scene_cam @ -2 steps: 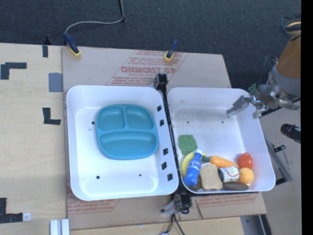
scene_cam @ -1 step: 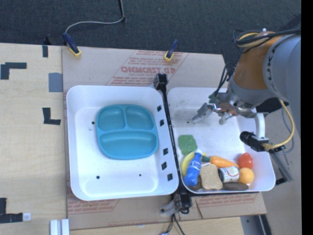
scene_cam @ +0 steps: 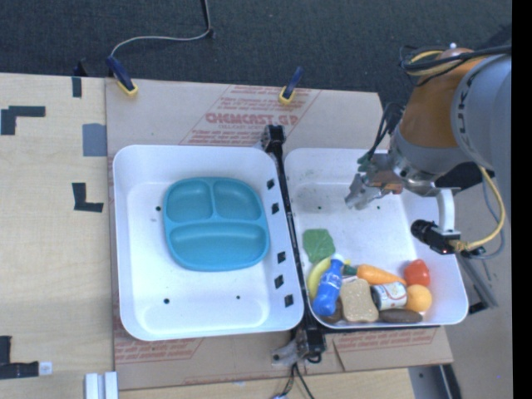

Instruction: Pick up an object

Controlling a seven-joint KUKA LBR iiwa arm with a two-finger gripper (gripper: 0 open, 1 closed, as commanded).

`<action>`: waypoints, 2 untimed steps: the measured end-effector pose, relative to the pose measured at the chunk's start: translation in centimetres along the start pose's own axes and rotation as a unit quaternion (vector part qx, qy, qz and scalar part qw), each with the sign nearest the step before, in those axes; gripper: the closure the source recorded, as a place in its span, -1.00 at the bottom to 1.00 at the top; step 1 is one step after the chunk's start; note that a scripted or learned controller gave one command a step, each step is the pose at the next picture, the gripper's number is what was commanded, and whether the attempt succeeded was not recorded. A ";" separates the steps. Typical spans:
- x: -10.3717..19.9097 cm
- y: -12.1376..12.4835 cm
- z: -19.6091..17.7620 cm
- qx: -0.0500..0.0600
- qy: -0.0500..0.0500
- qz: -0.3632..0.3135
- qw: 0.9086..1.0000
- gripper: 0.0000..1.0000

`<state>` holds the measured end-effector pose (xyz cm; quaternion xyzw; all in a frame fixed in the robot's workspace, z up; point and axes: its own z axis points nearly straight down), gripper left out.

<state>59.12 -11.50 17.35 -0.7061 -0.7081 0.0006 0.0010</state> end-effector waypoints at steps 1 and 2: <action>6.6 -5.7 -5.1 0.000 0.000 0.000 1.000 1.00; 13.5 -3.0 -1.8 0.000 0.000 0.000 1.000 1.00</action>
